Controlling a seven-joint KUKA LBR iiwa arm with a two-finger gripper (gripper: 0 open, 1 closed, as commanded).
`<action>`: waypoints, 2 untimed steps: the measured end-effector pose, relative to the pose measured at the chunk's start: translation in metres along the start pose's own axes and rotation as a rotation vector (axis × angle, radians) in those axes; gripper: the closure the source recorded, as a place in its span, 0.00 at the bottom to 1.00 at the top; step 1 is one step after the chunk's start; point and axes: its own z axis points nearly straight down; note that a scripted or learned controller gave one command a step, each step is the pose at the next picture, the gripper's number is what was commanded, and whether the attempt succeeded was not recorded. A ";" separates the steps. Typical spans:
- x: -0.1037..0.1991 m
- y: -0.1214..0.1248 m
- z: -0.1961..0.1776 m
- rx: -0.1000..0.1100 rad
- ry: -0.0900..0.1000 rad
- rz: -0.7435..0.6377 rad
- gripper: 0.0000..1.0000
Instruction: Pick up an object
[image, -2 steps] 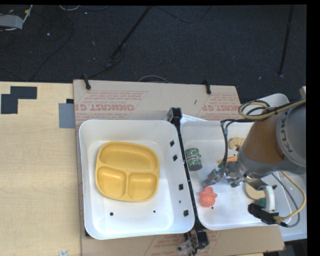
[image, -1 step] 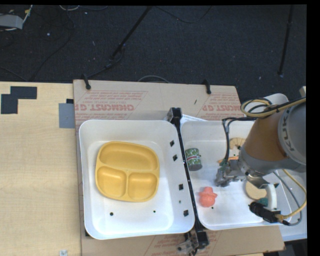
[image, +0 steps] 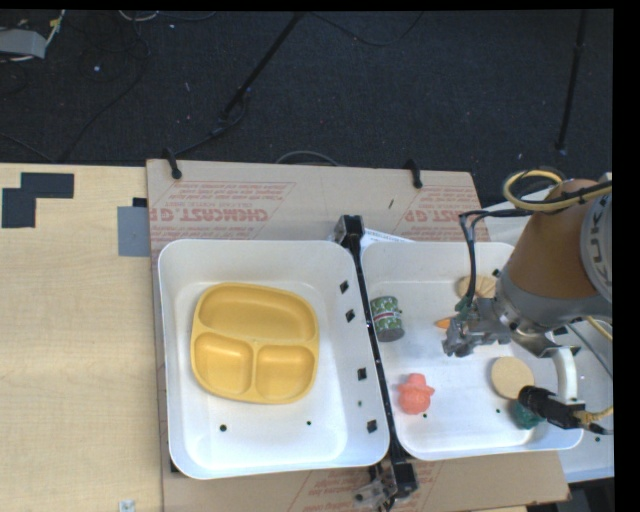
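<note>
My gripper (image: 459, 341) hangs low over the middle of the right bin (image: 420, 275), under the orange band of the arm. A small orange piece (image: 443, 323) lies just at its upper left. A green-labelled can (image: 385, 318) lies near the bin's left wall. A red-pink toy (image: 415, 393) sits in front of the can. A tan round disc (image: 511, 376) rests to the right of the gripper, and a dark green thing (image: 526, 414) lies by the bin's front right corner. Another tan piece (image: 483, 288) peeks out behind the arm.
The left bin (image: 185, 300) holds a yellow divided plate (image: 256, 341). A black divider (image: 365, 330) runs between the two bins. Cables loop around the arm at the right. Cardboard lies under both bins.
</note>
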 end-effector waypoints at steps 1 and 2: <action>-0.003 0.000 -0.039 0.001 0.000 0.000 1.00; -0.004 0.001 -0.079 0.000 -0.001 0.000 1.00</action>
